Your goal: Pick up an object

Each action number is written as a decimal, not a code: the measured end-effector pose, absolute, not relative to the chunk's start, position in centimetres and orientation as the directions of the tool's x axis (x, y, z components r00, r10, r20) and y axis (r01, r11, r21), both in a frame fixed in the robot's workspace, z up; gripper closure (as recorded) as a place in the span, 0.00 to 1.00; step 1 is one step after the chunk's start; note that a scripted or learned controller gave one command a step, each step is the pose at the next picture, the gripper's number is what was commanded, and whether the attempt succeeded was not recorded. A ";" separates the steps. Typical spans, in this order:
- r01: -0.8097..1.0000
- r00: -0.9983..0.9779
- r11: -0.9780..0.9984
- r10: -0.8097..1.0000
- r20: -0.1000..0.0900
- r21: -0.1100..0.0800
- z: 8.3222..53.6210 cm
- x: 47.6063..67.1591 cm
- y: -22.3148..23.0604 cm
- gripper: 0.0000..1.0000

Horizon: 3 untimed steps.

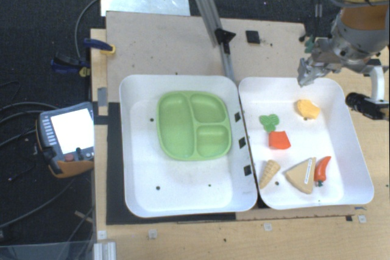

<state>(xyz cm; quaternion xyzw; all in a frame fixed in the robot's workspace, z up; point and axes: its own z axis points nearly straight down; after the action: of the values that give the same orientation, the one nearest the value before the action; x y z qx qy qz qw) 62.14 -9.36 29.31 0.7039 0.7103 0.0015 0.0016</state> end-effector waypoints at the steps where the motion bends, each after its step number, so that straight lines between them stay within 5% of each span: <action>1: 1.000 -0.006 0.006 1.000 -0.001 0.003 27.9 62.1 -4.9 1.00; 3: 1.000 -0.009 0.009 1.000 0.001 0.001 24.8 64.0 4.0 1.00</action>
<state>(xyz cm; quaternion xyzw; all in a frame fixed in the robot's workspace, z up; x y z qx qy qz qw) 64.02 4.03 24.75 0.7041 0.7101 0.0007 0.0003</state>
